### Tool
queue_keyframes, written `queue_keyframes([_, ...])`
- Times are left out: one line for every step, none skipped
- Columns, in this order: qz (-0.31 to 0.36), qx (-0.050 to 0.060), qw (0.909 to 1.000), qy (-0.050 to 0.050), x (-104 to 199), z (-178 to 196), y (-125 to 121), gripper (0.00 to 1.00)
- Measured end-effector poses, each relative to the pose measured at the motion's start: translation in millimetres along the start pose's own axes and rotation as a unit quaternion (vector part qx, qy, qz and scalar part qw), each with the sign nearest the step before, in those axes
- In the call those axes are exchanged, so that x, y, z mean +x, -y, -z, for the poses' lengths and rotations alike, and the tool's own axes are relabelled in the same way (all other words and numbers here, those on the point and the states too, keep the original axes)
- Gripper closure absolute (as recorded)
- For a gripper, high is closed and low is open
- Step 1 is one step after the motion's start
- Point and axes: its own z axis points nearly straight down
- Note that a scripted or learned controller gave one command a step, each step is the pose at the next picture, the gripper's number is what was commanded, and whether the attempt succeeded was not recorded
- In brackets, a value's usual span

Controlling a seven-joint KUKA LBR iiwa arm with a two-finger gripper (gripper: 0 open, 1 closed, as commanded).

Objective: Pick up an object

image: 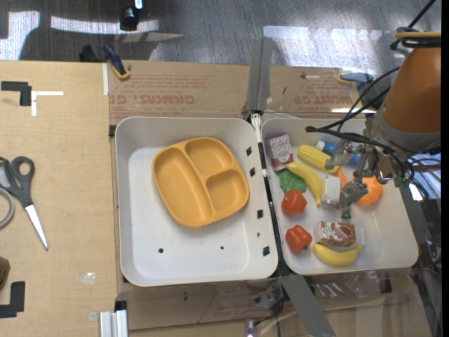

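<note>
Gripper [349, 194] hangs low in the right bin [400, 255], over toys; can't tell its spread or any grasp. Just beside it: white block [332, 187], orange fruit [370, 192]. Arm [414, 93] enters from right, wrist pointing down.

Left of the bins we see: scissors [24, 195] on the bench.
Behind: cardboard [182, 90], blue clamp [116, 60].
</note>
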Motion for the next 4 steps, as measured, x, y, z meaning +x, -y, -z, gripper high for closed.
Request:
queue_keyframes([-0.036, 0.000, 0.9993, 0.002, -6.6, -100.0, -7.5, 0.00])
queue_keyframes([-0.123, 0.000, 0.9923, 0.002, -33.6, -111.5, 8.0, 0.00])
queue_keyframes([-0.201, 0.001, 0.9796, 0.003, -57.3, -111.0, -14.7, 0.00])
queue_keyframes([-0.310, 0.000, 0.9507, 0.002, -92.9, -71.2, 18.1, 0.00])
